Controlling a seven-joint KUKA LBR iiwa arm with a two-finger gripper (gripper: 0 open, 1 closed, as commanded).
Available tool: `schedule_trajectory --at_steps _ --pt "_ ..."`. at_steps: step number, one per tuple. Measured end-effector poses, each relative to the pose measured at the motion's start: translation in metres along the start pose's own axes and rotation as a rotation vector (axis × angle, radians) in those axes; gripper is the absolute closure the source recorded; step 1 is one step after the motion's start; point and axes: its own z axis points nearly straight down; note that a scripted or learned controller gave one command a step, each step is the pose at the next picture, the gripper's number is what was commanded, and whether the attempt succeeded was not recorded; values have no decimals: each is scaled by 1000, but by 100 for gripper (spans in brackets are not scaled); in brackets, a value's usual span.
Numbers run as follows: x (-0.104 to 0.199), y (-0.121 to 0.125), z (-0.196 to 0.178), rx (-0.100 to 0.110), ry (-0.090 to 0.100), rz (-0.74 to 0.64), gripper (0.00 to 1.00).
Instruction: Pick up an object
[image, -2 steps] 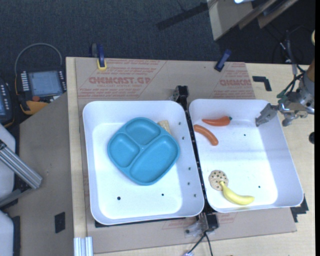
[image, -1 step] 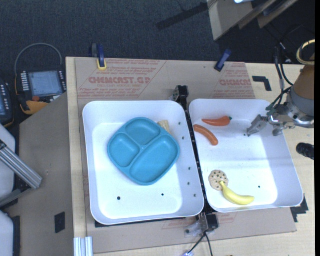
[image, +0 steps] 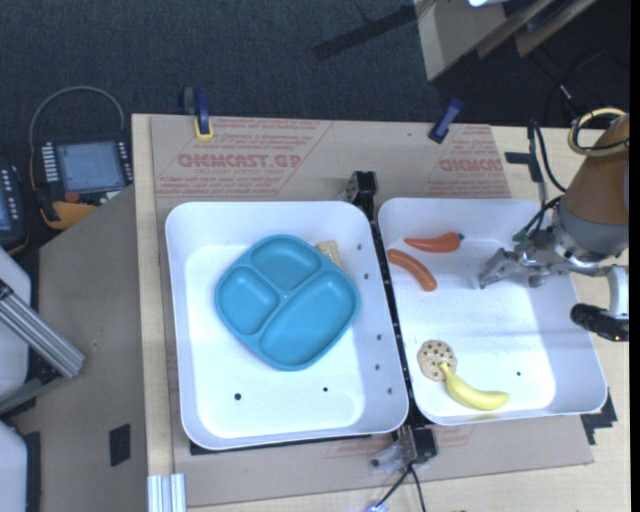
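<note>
The gripper hangs over the right bin, its jaws spread apart and holding nothing. Nearest to it, to the left, lies the sausage, a smooth, rounded toy that is probably light and a little slippery; gripping across its middle seems best. The 2 other long pieces are the orange carrot and the yellow banana, beside a speckled cookie. The left bin holds a stiff blue plate with 3 compartments.
</note>
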Motion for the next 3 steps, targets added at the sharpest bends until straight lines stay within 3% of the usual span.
schedule_trajectory --at_steps 1,3 --pt "-1 2 -15 -8 -3 0 100" --pt "-5 2 -123 -15 -7 -1 100"
